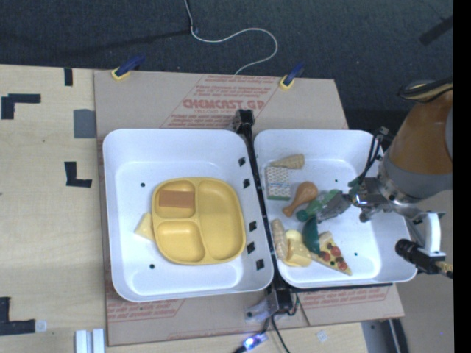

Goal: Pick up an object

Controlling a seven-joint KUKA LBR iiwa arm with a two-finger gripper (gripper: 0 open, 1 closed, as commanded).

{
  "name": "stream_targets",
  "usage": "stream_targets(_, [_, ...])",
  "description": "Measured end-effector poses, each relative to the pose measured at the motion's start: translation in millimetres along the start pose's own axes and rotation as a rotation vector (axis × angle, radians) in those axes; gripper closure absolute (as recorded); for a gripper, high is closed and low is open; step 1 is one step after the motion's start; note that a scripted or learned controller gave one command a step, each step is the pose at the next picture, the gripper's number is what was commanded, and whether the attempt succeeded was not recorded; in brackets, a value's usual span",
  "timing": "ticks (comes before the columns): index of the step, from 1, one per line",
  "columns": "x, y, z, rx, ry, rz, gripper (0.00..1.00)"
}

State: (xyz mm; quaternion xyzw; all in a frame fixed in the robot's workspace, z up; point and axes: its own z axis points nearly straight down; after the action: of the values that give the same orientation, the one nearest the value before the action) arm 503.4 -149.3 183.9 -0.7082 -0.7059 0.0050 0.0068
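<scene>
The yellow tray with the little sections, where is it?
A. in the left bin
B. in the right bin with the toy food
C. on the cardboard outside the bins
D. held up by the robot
A: the yellow tray lies flat on the floor of the left bin, while the pizza slice and drumstick lie in the right bin.

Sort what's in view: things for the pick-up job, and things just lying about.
Job:
gripper
drumstick
pizza slice
green toy
corn cob
right bin

Lying about:
yellow tray
left bin
clips
white cable
</scene>
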Motion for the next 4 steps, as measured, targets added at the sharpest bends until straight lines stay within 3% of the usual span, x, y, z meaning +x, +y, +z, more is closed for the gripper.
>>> stream_targets(1, [0, 3, -7, -0.014, -0.002, -0.004, 0.0])
stream_targets(3, [4, -6, 100, -0.013, -0.002, -0.005, 0.0])
stream_targets(4, [4, -6, 87, -0.014, -0.001, -0.005, 1.0])
